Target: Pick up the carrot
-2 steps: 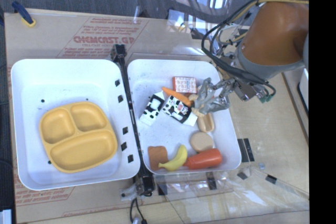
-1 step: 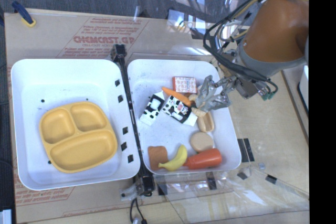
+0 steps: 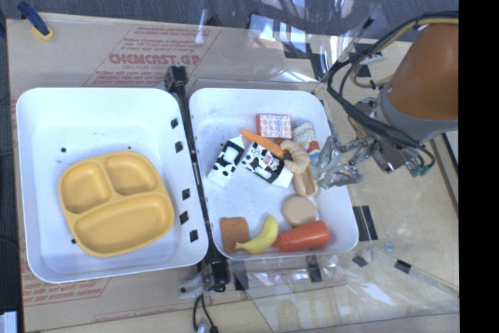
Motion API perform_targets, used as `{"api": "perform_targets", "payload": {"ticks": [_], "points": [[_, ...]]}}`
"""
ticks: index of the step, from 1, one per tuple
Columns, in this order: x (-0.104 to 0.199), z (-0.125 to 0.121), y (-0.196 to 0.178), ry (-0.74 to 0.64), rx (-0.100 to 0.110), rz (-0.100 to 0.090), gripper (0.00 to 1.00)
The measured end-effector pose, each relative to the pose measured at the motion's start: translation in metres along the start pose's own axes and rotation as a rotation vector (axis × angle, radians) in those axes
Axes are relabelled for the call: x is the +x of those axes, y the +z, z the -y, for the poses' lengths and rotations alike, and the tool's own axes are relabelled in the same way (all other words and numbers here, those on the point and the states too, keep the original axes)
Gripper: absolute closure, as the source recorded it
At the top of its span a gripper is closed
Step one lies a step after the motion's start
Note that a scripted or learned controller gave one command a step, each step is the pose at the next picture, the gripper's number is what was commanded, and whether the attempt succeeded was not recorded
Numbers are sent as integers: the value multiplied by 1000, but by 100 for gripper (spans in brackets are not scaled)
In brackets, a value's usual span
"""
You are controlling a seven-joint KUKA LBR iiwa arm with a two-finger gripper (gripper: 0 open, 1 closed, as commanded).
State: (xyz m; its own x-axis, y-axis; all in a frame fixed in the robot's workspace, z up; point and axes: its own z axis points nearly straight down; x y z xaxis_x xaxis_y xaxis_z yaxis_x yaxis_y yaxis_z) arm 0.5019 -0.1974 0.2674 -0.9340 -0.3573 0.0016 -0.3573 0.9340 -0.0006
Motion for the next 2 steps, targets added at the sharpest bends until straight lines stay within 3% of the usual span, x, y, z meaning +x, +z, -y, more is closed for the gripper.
{"api": "perform_targets", "payload": {"ticks": [1,2], "points": [[-15,-62,5,134,-2,1,100],[-93,-90,3,188,-1,3,100]]}}
